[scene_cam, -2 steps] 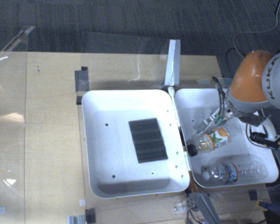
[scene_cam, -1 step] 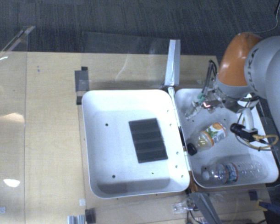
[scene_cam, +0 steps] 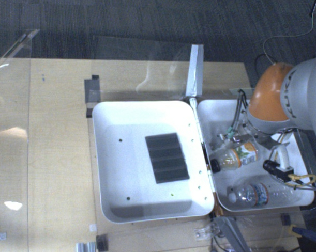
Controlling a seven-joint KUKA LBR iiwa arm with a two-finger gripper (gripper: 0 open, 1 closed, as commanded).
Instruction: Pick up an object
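Look to 3 o'clock in your view: the grey arm (scene_cam: 308,92) reaches in there, its orange band (scene_cam: 269,100) hanging over the 1 o'clock corner of the right bin (scene_cam: 215,114). The gripper (scene_cam: 232,138) sits low under the wrist, near the middle of that bin. It is too tangled with the wrist hardware for you to tell whether it is open or closed, and you can see nothing held in it.

Just at the gripper's 6 o'clock lies a small bottle (scene_cam: 235,157) on its side. It has an orange and green label, and its dark cap points to 9 o'clock, close to the bin's left wall. You cannot tell whether the gripper touches it. Further toward 6 o'clock, along the near wall, a clear bottle (scene_cam: 249,194) with a blue label also lies on its side, apart from the small one.

In the left bin (scene_cam: 118,171) a black ridged pad (scene_cam: 167,157) lies flat near the centre, its long side running roughly 11 to 5 o'clock.
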